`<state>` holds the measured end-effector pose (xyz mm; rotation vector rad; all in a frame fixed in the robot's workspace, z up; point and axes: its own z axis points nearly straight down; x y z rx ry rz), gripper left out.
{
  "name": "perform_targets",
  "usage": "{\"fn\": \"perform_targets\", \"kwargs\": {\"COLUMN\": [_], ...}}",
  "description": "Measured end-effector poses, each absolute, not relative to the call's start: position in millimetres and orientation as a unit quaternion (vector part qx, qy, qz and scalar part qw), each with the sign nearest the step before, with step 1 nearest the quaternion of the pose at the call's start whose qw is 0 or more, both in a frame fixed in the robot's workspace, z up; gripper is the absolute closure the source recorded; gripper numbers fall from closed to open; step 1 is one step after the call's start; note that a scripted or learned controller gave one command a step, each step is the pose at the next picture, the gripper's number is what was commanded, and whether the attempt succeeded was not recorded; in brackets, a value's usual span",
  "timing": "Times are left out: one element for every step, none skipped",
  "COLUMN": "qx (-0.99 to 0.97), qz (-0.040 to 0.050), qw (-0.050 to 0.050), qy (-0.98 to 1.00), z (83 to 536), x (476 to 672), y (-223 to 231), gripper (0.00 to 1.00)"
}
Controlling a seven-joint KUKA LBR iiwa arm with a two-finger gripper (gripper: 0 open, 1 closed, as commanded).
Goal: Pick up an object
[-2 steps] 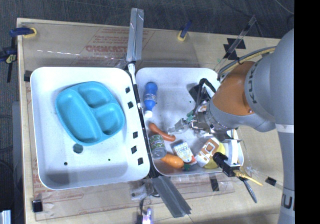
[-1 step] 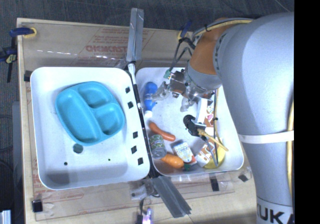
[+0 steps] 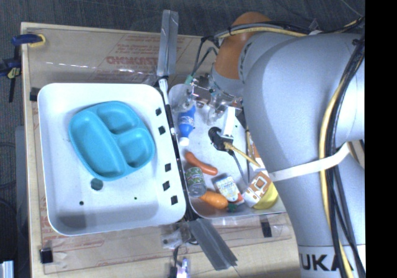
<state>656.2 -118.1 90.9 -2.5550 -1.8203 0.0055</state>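
Jaws low in the right bin [image 3: 270, 207] at its far end, spread impossible to tell, beside a blue-labelled bottle [image 3: 186, 120], orange sausage-shaped toy [image 3: 200, 163] and carrot [image 3: 214, 200] nearer, blue divided tray [image 3: 111, 138] in the left bin [image 3: 105, 211], both on the bench [image 3: 80, 53].

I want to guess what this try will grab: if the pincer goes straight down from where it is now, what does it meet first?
Probably the blue-capped bottle lying at the right bin's upper left end, just under the pincer. Depth is hard to judge from this slanted view, so it could instead land on bare bin floor beside it.
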Motion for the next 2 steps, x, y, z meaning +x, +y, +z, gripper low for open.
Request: {"fn": "perform_targets", "kwargs": {"qx": [-0.811,-0.818], "qz": [0.0037,0.0008], "qw": [0.004,0.001], "qy": [-0.586,-0.575], "z": [100.4,192.7], "x": [656.4,656.8], "y": [-114.9,-80.9], "gripper": [1.0,1.0]}}
